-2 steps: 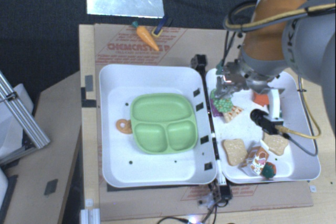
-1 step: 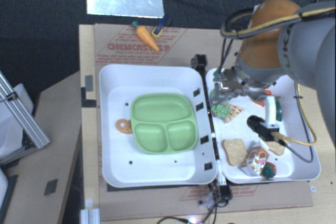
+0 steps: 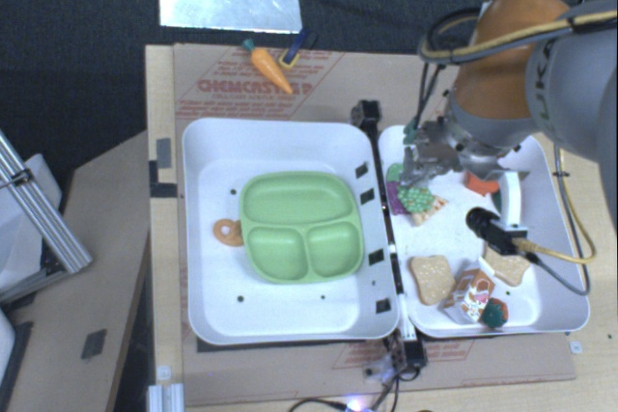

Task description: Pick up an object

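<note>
My gripper (image 3: 416,165) hangs over the upper left of the right bin (image 3: 570,299), pointing down. Just below it lies a green dotted item (image 3: 416,199) on a pizza-like slice (image 3: 431,208); I cannot tell whether the gripper touches it. Further toward the front of that bin lie a toast slice (image 3: 432,277), a second bread piece (image 3: 508,268), a small printed carton (image 3: 471,292) and a teal lump (image 3: 495,312). An orange-red piece (image 3: 480,181) and a white piece (image 3: 510,196) lie partly under the arm.
The left bin (image 3: 208,159) holds a green divided plate (image 3: 299,227) and a small pretzel (image 3: 229,233). A toy carrot (image 3: 270,69) lies on the cardboard behind the bins. A black divider (image 3: 381,207) runs between the bins. Cables loop over the right bin's edge.
</note>
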Robot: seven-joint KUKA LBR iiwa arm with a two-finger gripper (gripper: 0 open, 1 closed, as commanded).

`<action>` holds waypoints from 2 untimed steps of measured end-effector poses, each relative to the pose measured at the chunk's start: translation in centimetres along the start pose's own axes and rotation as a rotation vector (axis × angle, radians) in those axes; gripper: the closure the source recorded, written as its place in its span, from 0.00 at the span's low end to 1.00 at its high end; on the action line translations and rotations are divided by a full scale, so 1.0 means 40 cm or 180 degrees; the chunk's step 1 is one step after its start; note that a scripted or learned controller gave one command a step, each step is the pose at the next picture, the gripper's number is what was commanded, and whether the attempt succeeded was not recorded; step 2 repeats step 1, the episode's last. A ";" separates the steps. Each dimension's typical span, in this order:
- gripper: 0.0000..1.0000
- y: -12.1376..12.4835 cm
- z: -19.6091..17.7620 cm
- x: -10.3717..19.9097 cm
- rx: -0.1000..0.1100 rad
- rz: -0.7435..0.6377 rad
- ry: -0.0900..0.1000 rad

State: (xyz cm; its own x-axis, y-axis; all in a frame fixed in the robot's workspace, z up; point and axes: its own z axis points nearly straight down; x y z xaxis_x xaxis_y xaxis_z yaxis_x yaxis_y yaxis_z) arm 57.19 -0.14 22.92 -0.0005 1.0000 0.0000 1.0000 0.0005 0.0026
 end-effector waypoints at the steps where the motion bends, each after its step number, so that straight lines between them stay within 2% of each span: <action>1: 1.00 -0.005 0.029 0.015 0.0007 -0.0009 0.0000; 2: 1.00 -0.005 0.029 0.015 0.0007 -0.0009 0.0000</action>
